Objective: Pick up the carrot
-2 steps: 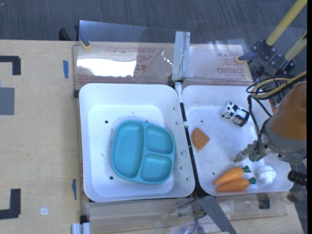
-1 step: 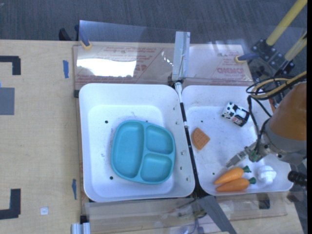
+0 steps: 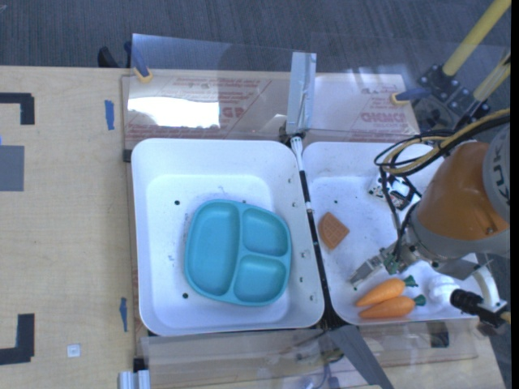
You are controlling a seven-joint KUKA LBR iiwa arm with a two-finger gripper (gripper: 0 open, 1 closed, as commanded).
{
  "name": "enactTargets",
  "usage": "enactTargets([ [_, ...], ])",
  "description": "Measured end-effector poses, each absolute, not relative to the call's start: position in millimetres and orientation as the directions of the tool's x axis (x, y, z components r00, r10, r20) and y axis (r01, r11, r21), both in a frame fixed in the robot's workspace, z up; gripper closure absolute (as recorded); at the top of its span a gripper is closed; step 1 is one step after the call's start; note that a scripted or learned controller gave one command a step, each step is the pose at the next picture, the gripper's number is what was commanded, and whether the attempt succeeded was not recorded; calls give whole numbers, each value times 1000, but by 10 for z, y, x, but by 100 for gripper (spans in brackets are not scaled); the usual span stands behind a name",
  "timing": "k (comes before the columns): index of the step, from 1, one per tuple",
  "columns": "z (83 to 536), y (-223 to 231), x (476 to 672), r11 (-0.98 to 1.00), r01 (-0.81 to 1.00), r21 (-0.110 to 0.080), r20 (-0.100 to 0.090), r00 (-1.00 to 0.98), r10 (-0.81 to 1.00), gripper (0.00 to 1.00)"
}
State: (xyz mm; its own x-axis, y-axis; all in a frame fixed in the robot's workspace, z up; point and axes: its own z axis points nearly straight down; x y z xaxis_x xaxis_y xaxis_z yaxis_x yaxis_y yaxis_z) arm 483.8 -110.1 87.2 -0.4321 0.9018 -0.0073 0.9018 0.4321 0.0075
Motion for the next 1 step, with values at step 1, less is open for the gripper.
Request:
enactTargets([
  [1, 866, -1732, 4840, 447, 894, 8, -7, -447, 894, 0],
])
